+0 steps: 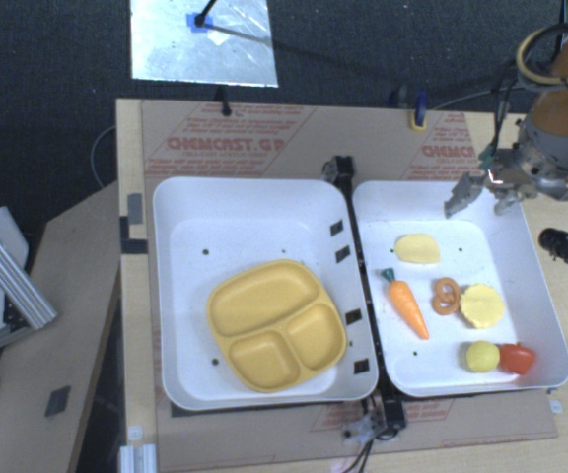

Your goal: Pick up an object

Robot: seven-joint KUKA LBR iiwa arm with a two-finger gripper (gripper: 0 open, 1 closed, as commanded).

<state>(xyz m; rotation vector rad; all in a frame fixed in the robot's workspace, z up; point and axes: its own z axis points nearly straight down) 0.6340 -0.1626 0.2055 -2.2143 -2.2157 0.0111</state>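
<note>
White plastic forms both bins on the bench, and the task's things are all gathered in the right bin [550, 313]: a pale yellow slice [417, 249] toward the far side, an orange carrot [405, 304] near the divider, a small pretzel [446, 296] just beside a round yellow piece [483, 306], and, at the near right corner, a yellow ball [481, 356] touching a red piece [518, 359]. The left bin [180, 225] is occupied by a yellow divided tray [276, 324], which is left out of the work so far. The gripper [479, 193] is seen above the far rim of the right bin, with its two fingers spread apart and nothing between them. No object is lifted, and none is touched by the fingers. The task is therefore judged to be at its very start: an object remains to be chosen, the arm remains to be lowered, the fingers remain to be closed, and the lift remains to be made. The pale yellow slice is judged the nearest candidate, since it lies just near of the open fingers.
</note>
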